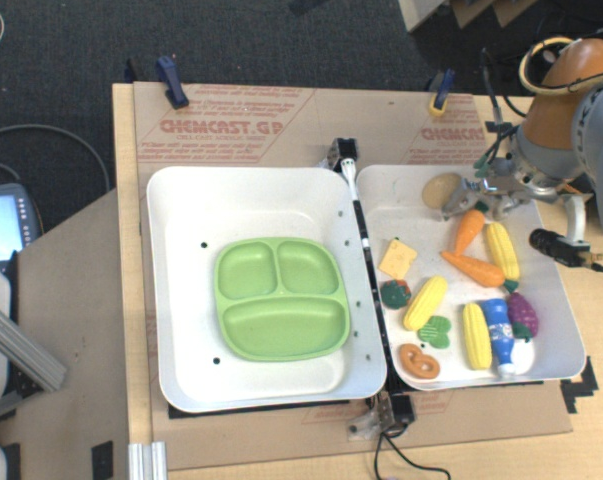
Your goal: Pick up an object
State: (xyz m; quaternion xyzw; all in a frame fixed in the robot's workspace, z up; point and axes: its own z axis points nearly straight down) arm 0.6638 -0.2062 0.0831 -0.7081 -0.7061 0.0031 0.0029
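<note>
**Bench inventory: two bins, arm at the right bin's far edge**

We list the left bin [171,268] first: it holds one green divided plate [280,299], set a little right of centre, with bare white floor along its left side and near rim. A black divider strip [361,238] runs between the two bins.

The right bin [566,328] carries the pickable items, crowded toward its middle and near half:
- tan round piece [439,190], far corner, just beside the gripper
- two carrots [469,230] and [473,268], close together
- three corn cobs [501,250], [425,302], [475,334]
- yellow cheese wedge [398,259]
- strawberry [395,293], green piece [436,330], pretzel [419,362]
- blue-and-white bottle [499,336], touching purple grapes [522,314]

Open floor in this bin lies along the far left corner and the right wall.

The gripper [478,194] sits low over the far end of the right bin, above the upper carrot's top. We cannot tell how its jaws stand, nor whether anything lies between them.
</note>
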